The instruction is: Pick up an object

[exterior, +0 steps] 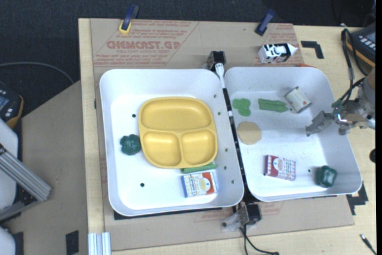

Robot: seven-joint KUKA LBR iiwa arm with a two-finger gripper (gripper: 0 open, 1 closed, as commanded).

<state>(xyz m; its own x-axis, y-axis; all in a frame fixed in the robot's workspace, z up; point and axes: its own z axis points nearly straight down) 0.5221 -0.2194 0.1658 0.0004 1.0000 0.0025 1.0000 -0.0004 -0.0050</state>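
Camera view: L bin (pixel 113 128) w/ yellow tray (pixel 177 131).

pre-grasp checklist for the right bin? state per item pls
1. Claw above the right bin: ok.
2. Claw carrying nothing: cannot tell, too small.
3. Candidates lie apart: ok; red-and-white carton, dark green piece, tan disc don't touch.
4. Grey-white block free of the green strip: cannot tell, they sit close.
5. Nearest candidate picked: not ok; claw over bare floor.
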